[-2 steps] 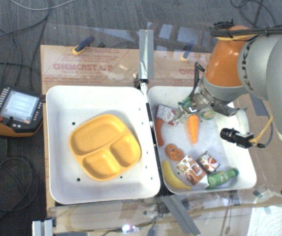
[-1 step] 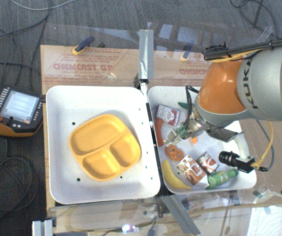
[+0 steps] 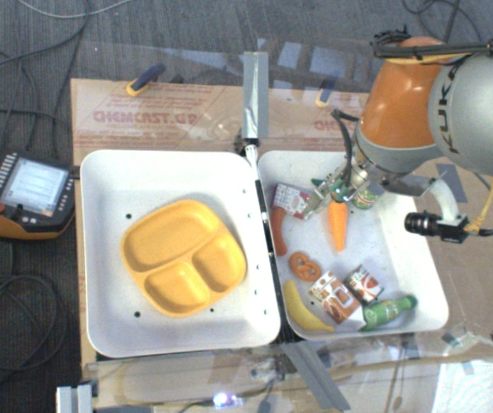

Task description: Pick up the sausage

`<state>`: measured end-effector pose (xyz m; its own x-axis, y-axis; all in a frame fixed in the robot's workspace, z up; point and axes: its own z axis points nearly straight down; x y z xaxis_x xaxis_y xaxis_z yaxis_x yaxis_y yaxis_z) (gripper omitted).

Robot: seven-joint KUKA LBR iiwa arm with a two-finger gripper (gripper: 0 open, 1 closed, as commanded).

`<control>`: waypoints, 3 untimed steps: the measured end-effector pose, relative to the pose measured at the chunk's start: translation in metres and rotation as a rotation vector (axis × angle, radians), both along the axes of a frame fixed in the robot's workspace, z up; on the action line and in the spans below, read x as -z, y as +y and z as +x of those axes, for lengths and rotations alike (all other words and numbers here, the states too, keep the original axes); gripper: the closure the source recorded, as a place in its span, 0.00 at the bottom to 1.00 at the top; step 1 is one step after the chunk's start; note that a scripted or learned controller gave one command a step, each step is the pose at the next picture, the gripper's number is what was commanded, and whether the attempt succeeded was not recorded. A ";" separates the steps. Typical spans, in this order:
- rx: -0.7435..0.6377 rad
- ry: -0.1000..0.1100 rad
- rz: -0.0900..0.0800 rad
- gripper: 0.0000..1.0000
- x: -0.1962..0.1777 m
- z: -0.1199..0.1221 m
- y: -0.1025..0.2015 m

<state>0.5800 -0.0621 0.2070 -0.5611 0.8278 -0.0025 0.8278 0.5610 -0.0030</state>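
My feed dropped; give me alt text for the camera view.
The grey arm's end effector hovers over the right white bin, above an orange plastic carrot; the reddish-brown toy sausage lies by that bin's left wall. A yellow compartment tray sits in the left bin.

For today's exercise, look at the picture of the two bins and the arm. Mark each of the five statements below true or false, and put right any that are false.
1. The yellow tray lies in the left bin. True.
2. The sausage lies on the yellow tray. False: it lies in the right bin, against its left wall.
3. The carrot lies in the right bin, with its thin end pointing towards the near edge. True.
4. The banana lies beside the sausage at the far end of the right bin. False: it lies near the front edge, below the pretzel.
5. The green bottle lies on its side in the right bin's front corner. True.
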 end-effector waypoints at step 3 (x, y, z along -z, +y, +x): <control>0.297 0.005 0.003 1.00 0.026 -0.085 0.038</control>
<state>0.4948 -0.0242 0.1812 -0.2938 0.9559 0.0025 0.9558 0.2938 -0.0059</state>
